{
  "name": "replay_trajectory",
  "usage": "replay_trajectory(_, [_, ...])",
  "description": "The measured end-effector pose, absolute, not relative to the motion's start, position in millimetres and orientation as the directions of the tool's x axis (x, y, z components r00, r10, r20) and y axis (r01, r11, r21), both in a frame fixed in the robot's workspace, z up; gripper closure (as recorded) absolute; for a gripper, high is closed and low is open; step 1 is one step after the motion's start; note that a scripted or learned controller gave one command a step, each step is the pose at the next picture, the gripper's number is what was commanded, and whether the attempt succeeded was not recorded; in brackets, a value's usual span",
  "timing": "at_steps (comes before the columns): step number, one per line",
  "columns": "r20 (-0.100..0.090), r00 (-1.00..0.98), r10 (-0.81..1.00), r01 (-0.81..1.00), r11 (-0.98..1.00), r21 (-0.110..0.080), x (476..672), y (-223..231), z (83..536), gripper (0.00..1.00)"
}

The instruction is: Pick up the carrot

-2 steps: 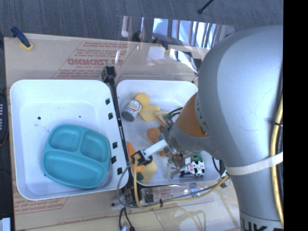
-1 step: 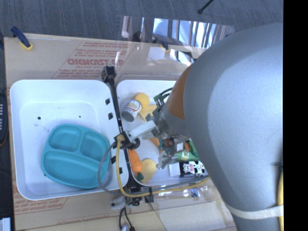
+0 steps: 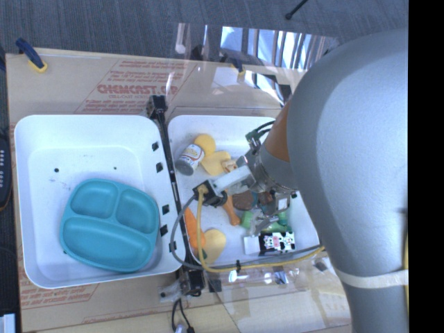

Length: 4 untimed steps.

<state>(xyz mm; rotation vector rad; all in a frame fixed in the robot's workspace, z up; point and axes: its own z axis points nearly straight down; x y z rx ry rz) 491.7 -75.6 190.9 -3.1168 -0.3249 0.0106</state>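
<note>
Meanwhile, lying against the left wall of the right bin (image 3: 208, 122): carrot (image 3: 192, 227), just beside a yellow lemon-like piece (image 3: 214, 241). Hovering right of the carrot, over scattered toys: tool (image 3: 266, 201), its state impossible to tell. Sitting well left of the carrot, in the left bin (image 3: 41, 134): teal divided plate (image 3: 109, 224).

Two white bins (image 3: 28, 186), one blue divided plate (image 3: 111, 224), one carrot (image 3: 194, 229) and one small can (image 3: 189, 160).

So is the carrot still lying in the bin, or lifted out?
In the bin. The carrot lies on the right bin's floor by its left wall, beside a yellow piece.
</note>
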Motion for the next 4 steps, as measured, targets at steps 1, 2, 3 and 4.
replay_trajectory(1, [-0.006, 0.969, 0.248, 0.248, -0.969, -0.008, 507.8, -99.2, 90.1, 0.0])
replay_trajectory(2, [-0.002, 0.967, 0.254, 0.254, -0.967, -0.009, 477.2, -63.9, 193.6, 0.0])
replay_trajectory(3, [-0.012, 0.978, 0.209, 0.209, -0.978, -0.01, 479.6, -92.4, 115.1, 0.0])
replay_trajectory(4, [-0.014, 0.975, 0.22, 0.22, -0.975, -0.019, 480.3, -90.8, 125.4, 1.0])
